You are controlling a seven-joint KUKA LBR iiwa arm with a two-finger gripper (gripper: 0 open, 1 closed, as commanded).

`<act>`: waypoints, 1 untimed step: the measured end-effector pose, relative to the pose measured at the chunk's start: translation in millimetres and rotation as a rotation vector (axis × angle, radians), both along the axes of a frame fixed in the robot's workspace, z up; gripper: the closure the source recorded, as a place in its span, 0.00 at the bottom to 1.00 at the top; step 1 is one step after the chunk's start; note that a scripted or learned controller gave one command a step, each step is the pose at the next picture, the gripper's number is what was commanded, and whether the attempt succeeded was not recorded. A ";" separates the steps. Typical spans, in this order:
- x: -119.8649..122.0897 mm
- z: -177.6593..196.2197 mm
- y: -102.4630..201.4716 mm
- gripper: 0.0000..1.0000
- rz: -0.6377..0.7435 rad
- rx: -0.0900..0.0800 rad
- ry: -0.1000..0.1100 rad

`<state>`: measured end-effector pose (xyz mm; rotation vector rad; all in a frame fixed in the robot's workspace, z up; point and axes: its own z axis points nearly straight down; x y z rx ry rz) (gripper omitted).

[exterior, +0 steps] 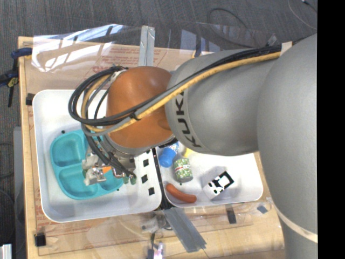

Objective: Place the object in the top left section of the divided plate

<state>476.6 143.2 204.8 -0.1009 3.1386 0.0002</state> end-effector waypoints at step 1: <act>26.7 188.1 -35.3 1.00 -0.109 -0.001 -0.003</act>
